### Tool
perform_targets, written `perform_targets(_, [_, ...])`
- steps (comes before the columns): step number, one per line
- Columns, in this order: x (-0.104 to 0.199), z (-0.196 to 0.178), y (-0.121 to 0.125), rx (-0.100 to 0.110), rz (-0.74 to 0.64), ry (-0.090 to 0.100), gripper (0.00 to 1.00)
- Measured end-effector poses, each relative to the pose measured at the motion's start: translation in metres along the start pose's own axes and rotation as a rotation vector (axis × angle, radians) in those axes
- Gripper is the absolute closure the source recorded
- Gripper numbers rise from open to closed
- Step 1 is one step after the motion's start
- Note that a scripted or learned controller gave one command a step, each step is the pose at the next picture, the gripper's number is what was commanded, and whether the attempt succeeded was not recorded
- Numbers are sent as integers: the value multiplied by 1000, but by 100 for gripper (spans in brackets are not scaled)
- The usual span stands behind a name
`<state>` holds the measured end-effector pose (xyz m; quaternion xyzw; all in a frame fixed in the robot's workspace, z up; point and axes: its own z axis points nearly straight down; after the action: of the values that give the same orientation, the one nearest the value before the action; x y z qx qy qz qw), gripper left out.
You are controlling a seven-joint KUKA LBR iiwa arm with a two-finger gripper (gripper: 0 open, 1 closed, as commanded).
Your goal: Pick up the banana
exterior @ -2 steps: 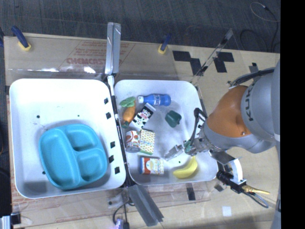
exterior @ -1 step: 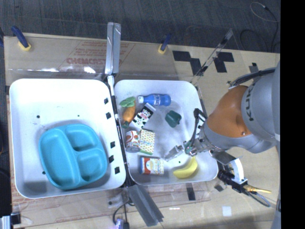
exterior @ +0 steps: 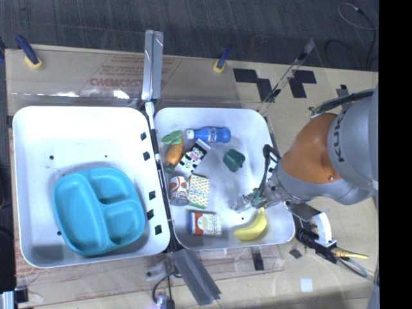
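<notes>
Camera view: banana (exterior: 252, 227) just below claw (exterior: 250, 201) (apart).

Bins (exterior: 38, 127): smooth white plastic, slight sheen. Blue tray (exterior: 96, 211): matt plastic. Banana (exterior: 252, 228): smooth yellow, looks plastic. Blue bottle (exterior: 209, 134): glossy. Desk (exterior: 193, 69): matt cardboard-like sheet. Arm (exterior: 335, 153): smooth grey shell, glossy orange band.

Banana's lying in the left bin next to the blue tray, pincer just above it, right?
Wrong bin. The camera view shows the banana in the right bin, near its front right corner; the blue tray sits in the left bin. The pincer is just above the banana.
</notes>
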<state>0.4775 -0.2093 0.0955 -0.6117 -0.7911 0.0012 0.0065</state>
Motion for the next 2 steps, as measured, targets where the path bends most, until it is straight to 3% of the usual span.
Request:
perform_targets(1, [0, 0, 0, 0, 0, 0, 0])
perform_targets(2, [0, 6, 0, -4, -35, -3, 0])
